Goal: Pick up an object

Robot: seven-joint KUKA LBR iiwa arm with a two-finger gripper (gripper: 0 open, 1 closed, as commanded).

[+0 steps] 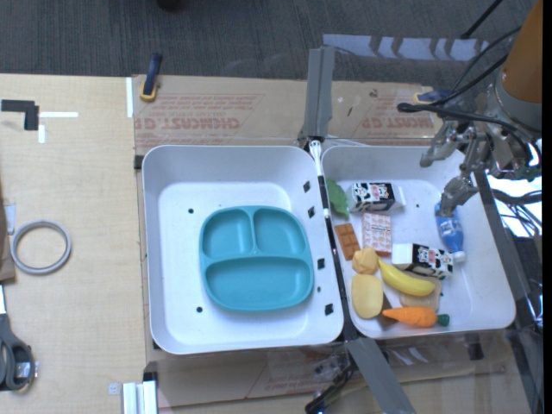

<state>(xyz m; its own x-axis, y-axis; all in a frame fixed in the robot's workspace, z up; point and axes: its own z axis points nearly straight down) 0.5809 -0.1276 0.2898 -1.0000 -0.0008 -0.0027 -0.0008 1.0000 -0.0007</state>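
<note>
A pale wooden bench (69,317) sits on dark carpet, with brown cardboard (220,115) under two white bins side by side. Red mirrored lettering runs across the cardboard, too faint to read.

The left bin (164,188) holds a teal divided plate (256,258). The right bin (487,309) holds a heap of toy food: a banana (405,280), a carrot (412,316), a yellow pear shape (366,295), two cow-print cartons (373,196), a pink packet (377,229) and a green piece (336,198).

A tape roll (39,247) lies on the bench at left, scissors (15,362) below it.

The gripper (454,195) reaches into the right bin from the right, directly above a small blue bottle (449,235). Its fingers look to meet the bottle's top, but I cannot tell whether they are clamped or released.
</note>
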